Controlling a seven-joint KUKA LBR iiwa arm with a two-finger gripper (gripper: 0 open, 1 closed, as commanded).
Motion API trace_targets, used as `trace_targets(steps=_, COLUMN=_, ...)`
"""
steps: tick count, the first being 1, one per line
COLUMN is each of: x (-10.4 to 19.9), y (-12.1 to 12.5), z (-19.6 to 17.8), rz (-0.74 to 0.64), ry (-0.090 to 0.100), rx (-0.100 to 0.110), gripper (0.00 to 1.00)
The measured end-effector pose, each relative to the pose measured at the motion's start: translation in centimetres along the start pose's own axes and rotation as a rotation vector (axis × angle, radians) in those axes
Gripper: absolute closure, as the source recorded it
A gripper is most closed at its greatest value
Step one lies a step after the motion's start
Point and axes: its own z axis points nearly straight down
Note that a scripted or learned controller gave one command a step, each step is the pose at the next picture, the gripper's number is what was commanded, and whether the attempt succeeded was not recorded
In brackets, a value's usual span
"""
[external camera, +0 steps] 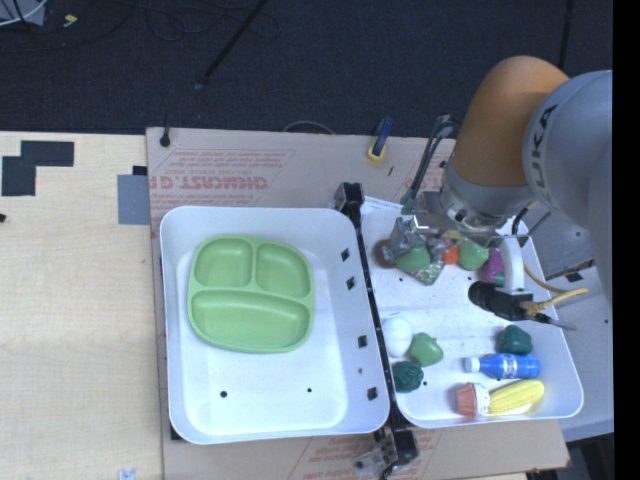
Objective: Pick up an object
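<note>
— Green lump (410,261), see it? It sits in the right bin (450,315), up near the back left corner. It is the thing closest to the gripper (416,242).

— Is the gripper holding it?

— I can't tell. The gripper is low over the lump, and the lump peeks out just under it. They look like they touch. But I can't see if the gripper is open or shut.

— Which way does the lump point?

— It looks a bit longer from left to right. Part of it is hidden, so I am not sure.

— What is next to it?

— A small orange thing (450,255) just beside it on the right. Then a green and pink thing (478,259). A brownish bit (384,253) is at its left.

— And nearer the front?

— A white ball (398,334) by the wall between the bins. A light green toy (426,349) is just beside the ball, and a dark green toy (407,375) is in front of them. A blue bottle (508,366) lies on its side with its white cap pointing left. A yellow corn cob (516,397) lies just in front of the bottle, long way left to right.

— And the other bin?

— A light green plate (250,293) with three parts lies flat in the left bin (270,388). It is well apart from the gripper.
</note>
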Motion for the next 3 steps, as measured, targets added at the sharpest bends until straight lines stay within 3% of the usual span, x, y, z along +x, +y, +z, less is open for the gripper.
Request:
trace_targets(steps=1, x=2.3, y=0.2, z=0.3, rz=0.002, ry=-0.001, rx=0.000, gripper=1.00)
trace_targets(steps=2, x=1.7, y=-0.1, z=0.0, rz=0.005, ry=-0.002, rx=0.000, gripper=1.00)
trace_targets(steps=3, x=1.9, y=1.2, z=0.2, rz=0.001, ry=-0.002, rx=-0.002, gripper=1.00)
